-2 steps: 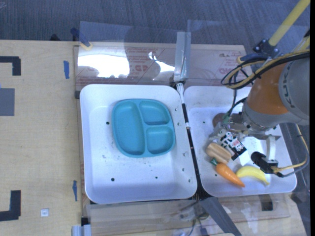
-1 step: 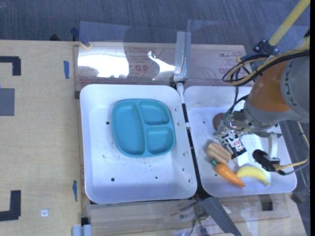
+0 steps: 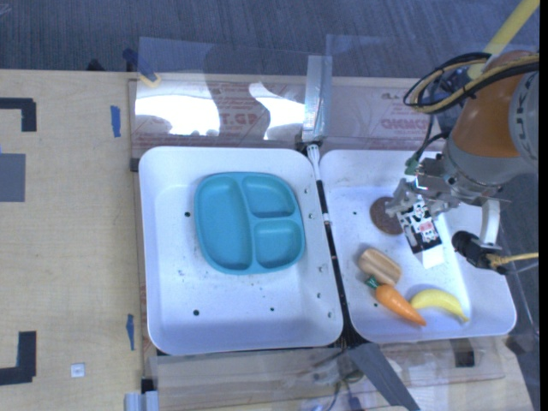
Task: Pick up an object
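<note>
In the right bin (image 3: 488,319) lie a brown round disc (image 3: 384,216), a tan bread roll (image 3: 379,265), an orange carrot (image 3: 399,303) and a yellow banana (image 3: 439,302). My gripper (image 3: 418,223) hangs over the middle of this bin, just right of the brown disc and partly covering its right edge. The roll, carrot and banana sit below it in the view, apart from it. Nothing can be seen held in the gripper.
The left bin (image 3: 163,255) holds a teal divided plate (image 3: 250,222). A raised divider (image 3: 325,229) separates the two bins. A clear panel (image 3: 257,101) stands behind them. Cables and a yellow hose (image 3: 454,80) trail from the arm at the upper right.
</note>
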Tool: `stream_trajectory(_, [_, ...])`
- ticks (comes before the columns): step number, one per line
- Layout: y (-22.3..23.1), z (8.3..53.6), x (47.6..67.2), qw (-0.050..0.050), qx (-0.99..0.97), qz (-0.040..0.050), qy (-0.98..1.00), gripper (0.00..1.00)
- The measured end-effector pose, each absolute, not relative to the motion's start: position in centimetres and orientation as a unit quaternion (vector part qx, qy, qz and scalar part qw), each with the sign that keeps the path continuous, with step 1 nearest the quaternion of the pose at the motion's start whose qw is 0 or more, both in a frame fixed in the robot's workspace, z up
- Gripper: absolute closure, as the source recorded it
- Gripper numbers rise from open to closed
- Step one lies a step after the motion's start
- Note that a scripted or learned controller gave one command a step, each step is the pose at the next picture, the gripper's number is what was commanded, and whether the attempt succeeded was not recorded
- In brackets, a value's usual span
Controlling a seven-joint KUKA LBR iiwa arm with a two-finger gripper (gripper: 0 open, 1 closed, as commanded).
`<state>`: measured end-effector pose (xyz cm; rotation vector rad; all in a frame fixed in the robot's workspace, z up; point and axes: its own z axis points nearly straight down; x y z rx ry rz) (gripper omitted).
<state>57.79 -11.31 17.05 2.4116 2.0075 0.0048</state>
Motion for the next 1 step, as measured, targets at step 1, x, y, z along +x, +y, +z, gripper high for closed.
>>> stream_trajectory(1, [-5.08, 18.71, 62.26, 0.000, 0.734, 0.0012, 0.679, 1.00])
